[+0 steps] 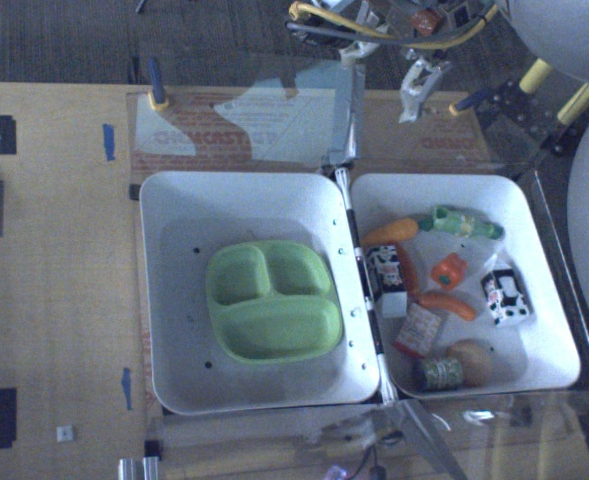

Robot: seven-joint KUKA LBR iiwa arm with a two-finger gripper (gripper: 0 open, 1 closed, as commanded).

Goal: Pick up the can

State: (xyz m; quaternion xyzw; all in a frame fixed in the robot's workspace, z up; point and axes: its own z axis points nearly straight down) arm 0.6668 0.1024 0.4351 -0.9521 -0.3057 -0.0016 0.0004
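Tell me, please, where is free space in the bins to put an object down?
Left bin: bare floor around the green divided plate, widest along its back wall. Right bin: crowded through the middle; the can sits near the front wall, touching a brown round item.

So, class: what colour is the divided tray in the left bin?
Light green tray, seen clearly in the camera view.

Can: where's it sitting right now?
The can lies in the right bin, near its front edge, just left of the brown round item and below the red-and-white packet.
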